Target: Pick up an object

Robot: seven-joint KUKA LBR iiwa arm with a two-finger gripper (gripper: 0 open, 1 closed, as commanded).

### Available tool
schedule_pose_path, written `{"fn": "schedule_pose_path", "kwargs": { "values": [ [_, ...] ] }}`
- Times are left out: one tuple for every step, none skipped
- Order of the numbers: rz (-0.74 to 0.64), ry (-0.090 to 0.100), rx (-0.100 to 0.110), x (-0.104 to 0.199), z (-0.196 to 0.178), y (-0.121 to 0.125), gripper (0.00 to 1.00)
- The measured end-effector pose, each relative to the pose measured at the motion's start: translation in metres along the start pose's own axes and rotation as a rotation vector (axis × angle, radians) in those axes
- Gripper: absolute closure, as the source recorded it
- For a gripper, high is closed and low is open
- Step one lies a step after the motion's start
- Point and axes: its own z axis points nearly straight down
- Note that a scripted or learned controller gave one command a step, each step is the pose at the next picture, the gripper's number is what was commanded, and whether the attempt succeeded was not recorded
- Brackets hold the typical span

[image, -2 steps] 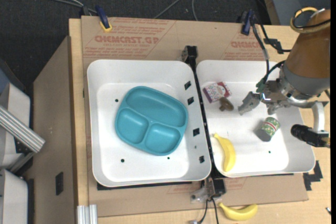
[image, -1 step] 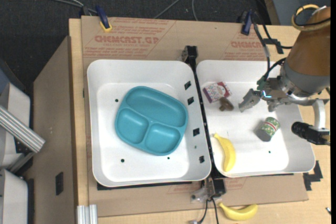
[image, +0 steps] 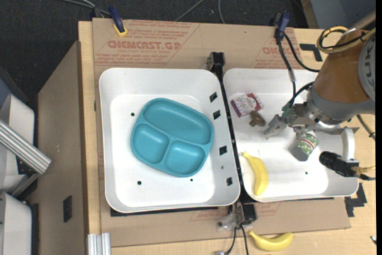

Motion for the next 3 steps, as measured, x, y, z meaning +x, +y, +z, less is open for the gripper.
{"fn": "schedule_pose_path", "kwargs": {
  "values": [
    [-0.001, 0.0, 0.0, 0.001, 0.049, -0.001, 0.0],
    [0.0, 0.0, -0.006, 0.001, 0.035, 0.001, 1.0],
    [-0.002, -0.004, -0.012, 0.002, -0.028, -0.002, 1.0]
  ]
}}
